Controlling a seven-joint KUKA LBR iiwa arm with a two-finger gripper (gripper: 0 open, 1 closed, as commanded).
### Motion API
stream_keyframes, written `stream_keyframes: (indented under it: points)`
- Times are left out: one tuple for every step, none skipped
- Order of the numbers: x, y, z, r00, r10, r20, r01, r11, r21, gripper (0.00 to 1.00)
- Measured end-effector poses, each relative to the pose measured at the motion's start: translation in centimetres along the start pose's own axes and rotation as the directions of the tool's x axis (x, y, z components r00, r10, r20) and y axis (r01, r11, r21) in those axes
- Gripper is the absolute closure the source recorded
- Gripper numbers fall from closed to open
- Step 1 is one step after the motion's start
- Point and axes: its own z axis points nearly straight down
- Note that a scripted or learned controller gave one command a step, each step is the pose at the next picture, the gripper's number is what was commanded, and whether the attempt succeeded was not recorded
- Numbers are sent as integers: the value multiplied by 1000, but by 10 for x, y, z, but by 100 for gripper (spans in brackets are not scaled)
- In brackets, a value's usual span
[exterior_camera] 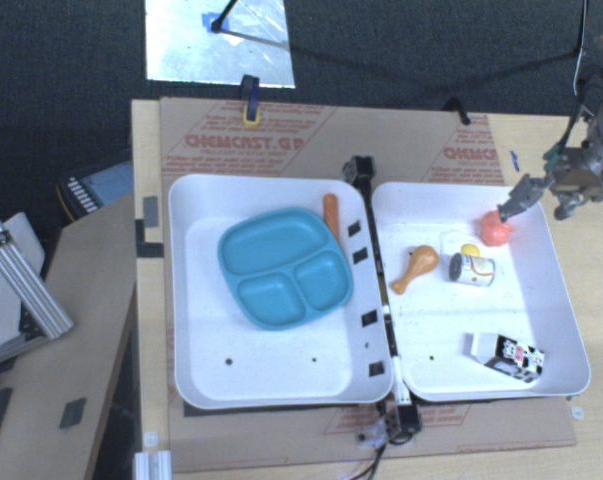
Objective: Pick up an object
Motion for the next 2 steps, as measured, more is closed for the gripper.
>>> stream_keyframes:
  points:
    - [1, 2, -7, 1000, -3, 2, 3, 1000, -11, 0]
    - [-3, -6, 40, 1000, -1, 2, 1, 1000, -8, 0]
